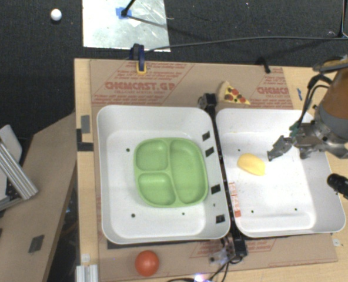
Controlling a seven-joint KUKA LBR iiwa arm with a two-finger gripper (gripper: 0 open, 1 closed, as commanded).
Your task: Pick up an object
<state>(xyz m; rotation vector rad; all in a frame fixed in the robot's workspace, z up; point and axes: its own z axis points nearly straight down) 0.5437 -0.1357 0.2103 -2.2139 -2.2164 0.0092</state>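
The grey arm with the orange band (pixel 342 101) reached in from the right of the camera view, and its dark two-finger tool (pixel 278 150) hung over the right shallow white bin (pixel 315 216), in the upper middle of that bin. The tool pointed toward the left and slightly down; whether it stood wide or narrow could not be told from this angle, and nothing was seen between its fingers. Just beside the tool, to its lower left, lay a small yellow rounded object (pixel 252 164) on the floor of the same bin, near the tool tip but apart from it. Farther left of the tool, across the dark divider between the bins, the left shallow white bin (pixel 112 216) held a pale green plastic plate with three compartments (pixel 170 171), lying flat near that bin's middle. Above and left of the tool, on the brown cardboard-covered tabletop (pixel 162 81) just beyond the bins' far rims, rested a small toy pizza slice (pixel 233 94). Well below and left of the tool, on the near edge of the tabletop in front of the left bin, sat a round red-orange ball (pixel 147 262). Far to the upper left, a blue and yellow clamp (pixel 139 57) gripped the tabletop's far edge.
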